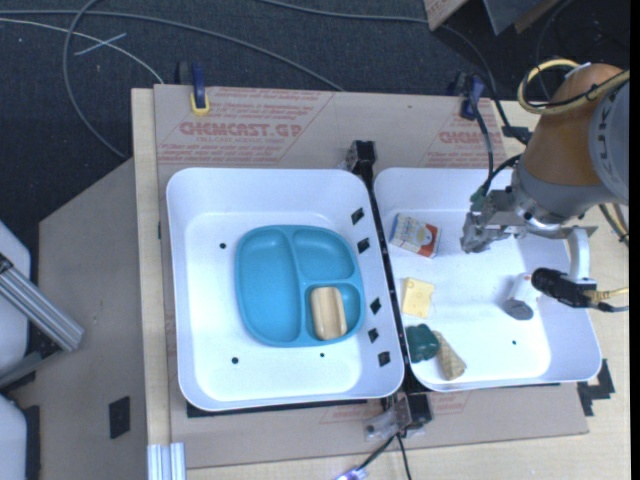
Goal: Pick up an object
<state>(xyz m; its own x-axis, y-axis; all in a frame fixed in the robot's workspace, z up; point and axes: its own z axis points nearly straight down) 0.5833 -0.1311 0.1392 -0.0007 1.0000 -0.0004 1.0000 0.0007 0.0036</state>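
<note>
Over right bin (pixel 560 368), gripper (pixel 480 230) fingers hidden, near carton (pixel 414 235).

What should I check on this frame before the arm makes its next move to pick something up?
1. Gripper over the right bin: ok.
2. Objects within that bin to choose from: ok; small carton, yellow block, green object, tan piece.
3. Gripper lined up over one object: not ok; it sits right of the small carton, over bare floor.
4. Finger opening: cannot tell.
5. Anything held already: cannot tell; nothing visible between the fingers.
6. Left bin contents undisturbed: ok; blue plate carries a tan roll.
</note>
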